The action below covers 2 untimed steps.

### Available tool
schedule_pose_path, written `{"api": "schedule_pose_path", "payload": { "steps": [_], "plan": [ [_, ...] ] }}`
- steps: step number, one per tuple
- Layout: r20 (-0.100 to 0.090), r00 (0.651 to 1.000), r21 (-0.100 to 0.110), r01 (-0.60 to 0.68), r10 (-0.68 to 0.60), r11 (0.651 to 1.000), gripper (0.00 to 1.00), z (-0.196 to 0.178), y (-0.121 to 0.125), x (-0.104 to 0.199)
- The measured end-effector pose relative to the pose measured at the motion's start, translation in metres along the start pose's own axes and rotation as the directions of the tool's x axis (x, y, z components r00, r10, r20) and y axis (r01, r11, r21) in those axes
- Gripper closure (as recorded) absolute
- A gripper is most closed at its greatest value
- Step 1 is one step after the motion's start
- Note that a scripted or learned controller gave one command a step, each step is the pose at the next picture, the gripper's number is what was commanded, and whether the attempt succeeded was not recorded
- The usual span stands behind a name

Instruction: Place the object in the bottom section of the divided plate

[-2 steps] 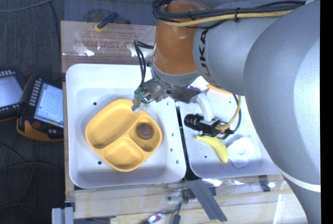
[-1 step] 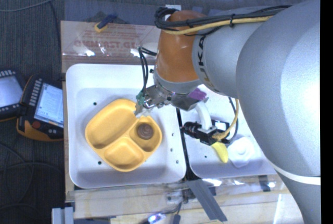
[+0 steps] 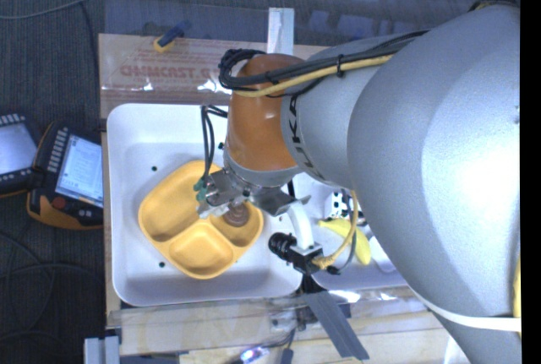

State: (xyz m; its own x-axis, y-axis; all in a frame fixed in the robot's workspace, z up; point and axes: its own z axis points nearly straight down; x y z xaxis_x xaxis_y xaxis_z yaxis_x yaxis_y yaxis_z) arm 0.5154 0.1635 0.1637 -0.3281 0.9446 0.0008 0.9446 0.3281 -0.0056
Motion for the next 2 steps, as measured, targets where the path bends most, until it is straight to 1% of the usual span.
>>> {"api": "schedule_pose_path", "payload": {
  "steps": [1, 2],
  "plan": [
    [0.004, 0.997, -0.002, 0.078, -0.078, 0.997, 1.0, -0.006, 0.008, -0.042],
    [0.004, 0.918, -0.003, 0.396, -0.396, 0.918, 1.0, -0.052, 0.004, -0.01]
  ]
}}
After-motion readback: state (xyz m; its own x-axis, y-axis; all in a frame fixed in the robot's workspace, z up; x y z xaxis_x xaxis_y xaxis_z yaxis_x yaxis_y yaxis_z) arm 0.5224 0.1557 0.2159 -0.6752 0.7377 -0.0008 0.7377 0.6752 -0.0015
